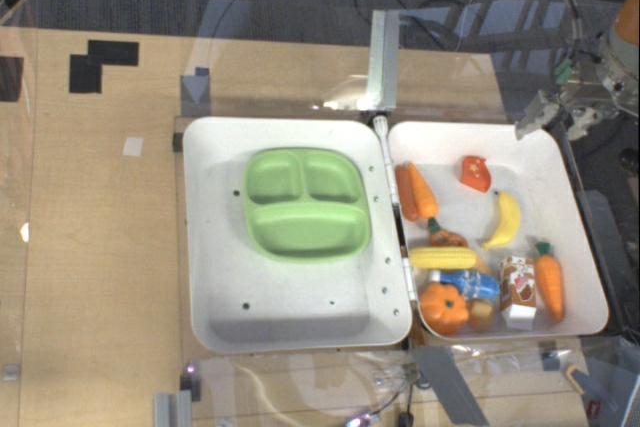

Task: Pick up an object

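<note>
Camera view: the claw (560,111) is seen at the upper right, just past the far right corner of the right bin (580,205), and whether it is apart or together cannot be told. Well to the left of the claw and lower, the left bin (215,215) is occupied by a green divided tray (304,204). Below the claw, inside the right bin, the toy foods are spread. A carrot (415,192) is laid against the bin's left wall, down and to the left of the claw. A second carrot (549,286) is found far below the claw, by the near right corner. A banana (505,219) is placed below the claw and slightly left, with a red piece (476,173) just above it, nearest the claw. A corn cob (443,258) and a small pumpkin (444,307) are seen lower left still. A blue packet (480,286) and a small carton (517,282) are shown beside them; no writing on them can be read.
</note>
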